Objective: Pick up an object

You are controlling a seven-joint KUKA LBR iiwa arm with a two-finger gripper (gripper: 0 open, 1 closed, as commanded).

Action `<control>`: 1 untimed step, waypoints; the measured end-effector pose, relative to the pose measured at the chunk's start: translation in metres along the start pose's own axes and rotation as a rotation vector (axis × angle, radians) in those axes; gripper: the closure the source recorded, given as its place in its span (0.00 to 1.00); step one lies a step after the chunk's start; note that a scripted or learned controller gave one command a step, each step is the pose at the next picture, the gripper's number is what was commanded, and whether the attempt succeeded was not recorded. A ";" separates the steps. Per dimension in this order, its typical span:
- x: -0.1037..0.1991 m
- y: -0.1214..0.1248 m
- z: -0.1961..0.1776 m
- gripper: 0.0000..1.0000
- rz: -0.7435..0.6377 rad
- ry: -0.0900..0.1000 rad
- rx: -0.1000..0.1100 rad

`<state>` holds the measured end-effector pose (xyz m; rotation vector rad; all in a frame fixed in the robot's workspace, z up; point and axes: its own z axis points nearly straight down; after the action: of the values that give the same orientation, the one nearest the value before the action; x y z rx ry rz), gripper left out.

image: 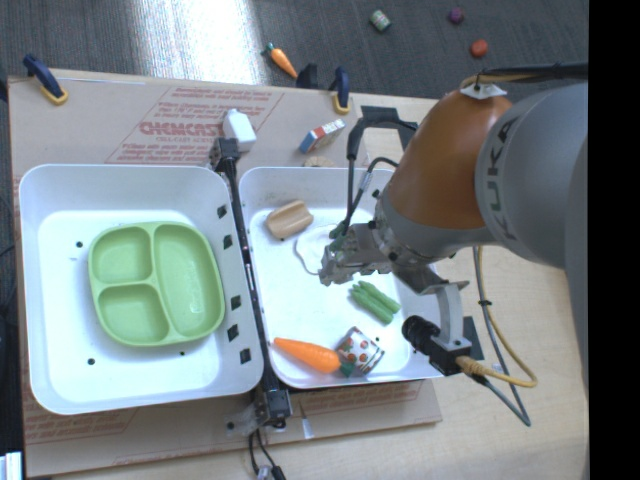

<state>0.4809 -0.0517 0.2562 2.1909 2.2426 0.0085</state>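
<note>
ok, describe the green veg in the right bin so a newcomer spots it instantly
Start at the right bin, the one under the arm. Just below the gripper, near the bin's middle right, lie the green beans, a small slanted bundle. It is the only green item there: the carrot is orange, the bread roll tan, the patterned cube whitish.

Two bins are set side by side on the surface [120,118]. In the left bin [40,268] a divided plate [155,283] is laid near the middle. In the right bin [300,368] a bread roll [288,219] is placed toward the back left, a bean pod [374,300] near the middle right, and a carrot [306,354] along the front edge, with a small cube [360,350] just beside it to the right. The gripper [338,261] is positioned over the right bin, between roll and pod.
</note>
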 end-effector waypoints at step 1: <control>-0.041 -0.007 0.080 1.00 0.017 0.001 0.012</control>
<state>0.4759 -0.0926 0.1766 2.2165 2.2298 -0.0043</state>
